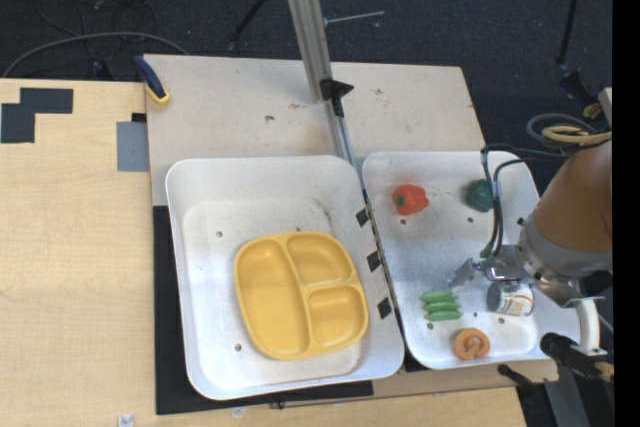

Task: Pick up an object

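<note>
The right bin holds several small objects. A red pepper-like toy lies at its back, with a dark green lump to the right of it. Light green pods lie near the front, and an orange ring sits at the front edge. My gripper hangs low over the bin's right half, just right of and above the pods. A small white can with a red mark lies directly beside the gripper, on its right, partly under the wrist. Nothing is visibly held.
The left bin carries a yellow divided plate. An aluminium post rises slanting behind the gap between the bins. A black cable loops over the right bin's back. A blue and yellow tool lies at the bench's far-left corner.
</note>
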Robot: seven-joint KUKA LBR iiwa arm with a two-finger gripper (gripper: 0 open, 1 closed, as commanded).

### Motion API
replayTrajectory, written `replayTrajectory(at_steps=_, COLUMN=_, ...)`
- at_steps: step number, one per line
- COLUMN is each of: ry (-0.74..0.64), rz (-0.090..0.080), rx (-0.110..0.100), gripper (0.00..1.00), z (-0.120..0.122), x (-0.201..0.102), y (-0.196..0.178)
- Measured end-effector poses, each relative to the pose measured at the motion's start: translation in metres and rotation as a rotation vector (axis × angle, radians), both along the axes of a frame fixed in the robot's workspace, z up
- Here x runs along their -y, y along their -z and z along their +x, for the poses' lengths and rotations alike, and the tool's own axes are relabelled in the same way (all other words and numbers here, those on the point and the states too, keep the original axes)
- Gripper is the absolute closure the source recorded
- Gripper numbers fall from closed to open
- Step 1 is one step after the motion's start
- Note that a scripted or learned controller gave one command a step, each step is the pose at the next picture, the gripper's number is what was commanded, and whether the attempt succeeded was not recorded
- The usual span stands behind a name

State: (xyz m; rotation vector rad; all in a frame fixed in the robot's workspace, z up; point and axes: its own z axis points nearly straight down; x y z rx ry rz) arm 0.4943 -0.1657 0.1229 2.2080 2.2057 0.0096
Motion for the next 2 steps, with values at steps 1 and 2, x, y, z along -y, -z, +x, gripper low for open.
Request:
replayTrajectory(at_steps=1, ry=0.007, rz=0.0, rx=0.0, gripper=1.0, z=0.0, x=0.001, y=-0.01)
replayTrajectory(at_steps=2, ry=-0.002, rz=0.009, rx=-0.017, gripper=1.0, z=0.009, x=0.008, y=-0.065)
